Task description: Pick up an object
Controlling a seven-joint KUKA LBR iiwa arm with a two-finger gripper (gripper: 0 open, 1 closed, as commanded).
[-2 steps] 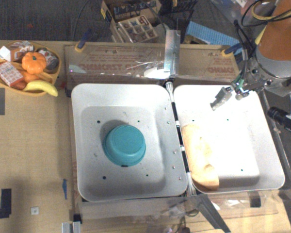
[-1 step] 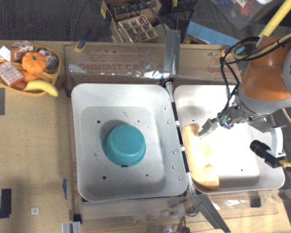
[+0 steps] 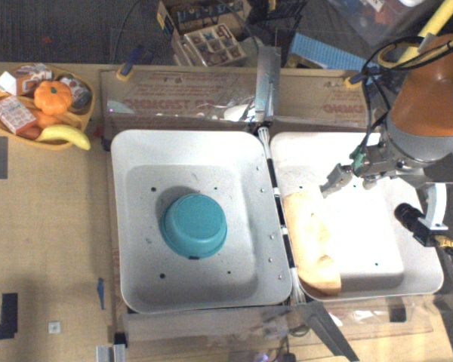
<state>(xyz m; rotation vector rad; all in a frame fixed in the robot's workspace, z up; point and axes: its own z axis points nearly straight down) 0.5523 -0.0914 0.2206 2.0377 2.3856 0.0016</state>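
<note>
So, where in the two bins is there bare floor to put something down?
Left bin: bare floor on all sides of the teal bowl, widest toward the upper corners. Right bin: bare middle and lower right floor. Crowded along its left wall, where the tan sponge-like slab lies, and at the top by the gripper.

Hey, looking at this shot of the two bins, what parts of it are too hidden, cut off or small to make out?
- Pincer: too small and blurred in the camera view to tell open or shut.
- Arm: cut off by the right edge.
- Tan object in the right bin: blurred, identity unclear.
- Teal bowl: seems upside down, hiding anything beneath.
- Boxes in the basket: print too small.
</note>
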